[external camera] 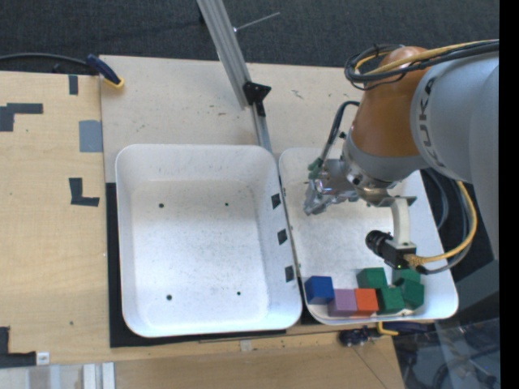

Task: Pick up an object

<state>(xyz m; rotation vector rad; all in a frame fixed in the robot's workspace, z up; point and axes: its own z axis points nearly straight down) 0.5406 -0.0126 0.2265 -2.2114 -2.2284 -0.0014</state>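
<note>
Worktop [49, 217]: pale wood, dark tape marks at the left; a slanted metal rail [227, 43] crosses above the bins.

Left bin [134, 168]: shallow, white, speckled floor; no blocks seen in it.

Right bin [438, 302]: shallow, white, touching the left bin along its inner wall. All the blocks lie packed along its near edge.

Blue block [319, 288]: leftmost of the row, just beside the bin's inner wall, its left and top faces free.

Purple block [345, 301]: touching the blue block and the orange block [366, 300].

Green blocks [393, 290]: a cluster of several at the right end, touching one another.

Gripper [316, 201]: at the upper left of the right bin, well apart from the blocks, hanging from the orange-banded wrist. Whether its parts are apart or together cannot be told. Nothing seen held.

Handling, as a judgement: the blocks look small, rigid and light, likely with smooth faces, not fragile. The blue block seems the easiest to take, gripped across two opposite flat sides; crowding by neighbours and the bin wall could block one side.
</note>
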